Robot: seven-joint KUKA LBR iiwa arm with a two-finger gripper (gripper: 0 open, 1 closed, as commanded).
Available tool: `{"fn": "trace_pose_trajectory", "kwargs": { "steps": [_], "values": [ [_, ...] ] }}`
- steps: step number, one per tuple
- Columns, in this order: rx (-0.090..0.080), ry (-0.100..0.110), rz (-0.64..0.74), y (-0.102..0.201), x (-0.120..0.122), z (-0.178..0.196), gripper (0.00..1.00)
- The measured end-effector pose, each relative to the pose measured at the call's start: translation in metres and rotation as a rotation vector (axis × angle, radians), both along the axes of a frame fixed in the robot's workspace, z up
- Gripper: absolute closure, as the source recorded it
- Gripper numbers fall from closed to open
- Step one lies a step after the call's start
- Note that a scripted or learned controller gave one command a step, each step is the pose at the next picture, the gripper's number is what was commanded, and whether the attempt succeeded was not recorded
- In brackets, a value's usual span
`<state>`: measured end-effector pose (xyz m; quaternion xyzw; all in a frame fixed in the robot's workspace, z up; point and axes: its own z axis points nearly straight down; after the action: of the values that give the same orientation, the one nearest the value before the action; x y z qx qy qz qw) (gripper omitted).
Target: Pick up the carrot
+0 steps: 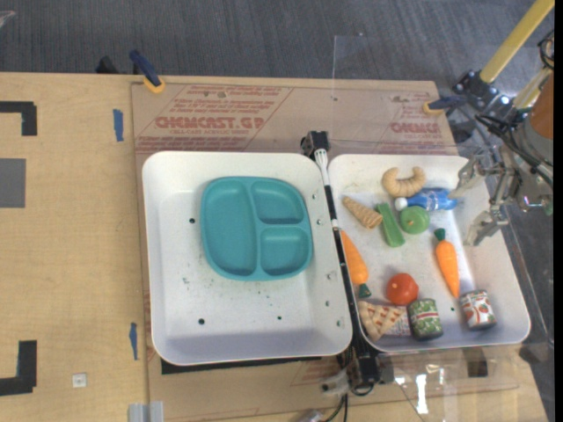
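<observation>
Carrot [448, 266] lies near the right bin's [515, 310] right edge, tip toward a small can [476, 309]. Gripper [486, 202] hovers over that bin's upper right corner, fingers spread, nothing between them.

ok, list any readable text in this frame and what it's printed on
"CHEMCAST GP": red print on the brown sheet behind the left bin.
Same red print, cut short and blurred, on the sheet behind the right bin.
Labels on the two small cans: too small to read.
</observation>
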<state>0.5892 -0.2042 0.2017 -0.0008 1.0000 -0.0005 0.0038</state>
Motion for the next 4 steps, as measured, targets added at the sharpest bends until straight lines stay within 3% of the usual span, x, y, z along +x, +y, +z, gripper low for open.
{"fn": "trace_pose_trajectory", "kwargs": {
  "steps": [1,2,3,4],
  "values": [
    [-0.011,-0.028,0.089,-0.012,0.025,-0.087,0.0],
    [0.001,-0.005,-0.091,0.008,-0.018,-0.112,0.0],
    [-0.002,-0.005,-0.021,-0.02,-0.053,-0.112,0.0],
    [0.004,-0.005,-0.364,-0.018,-0.048,-0.113,0.0]
  ]
}}
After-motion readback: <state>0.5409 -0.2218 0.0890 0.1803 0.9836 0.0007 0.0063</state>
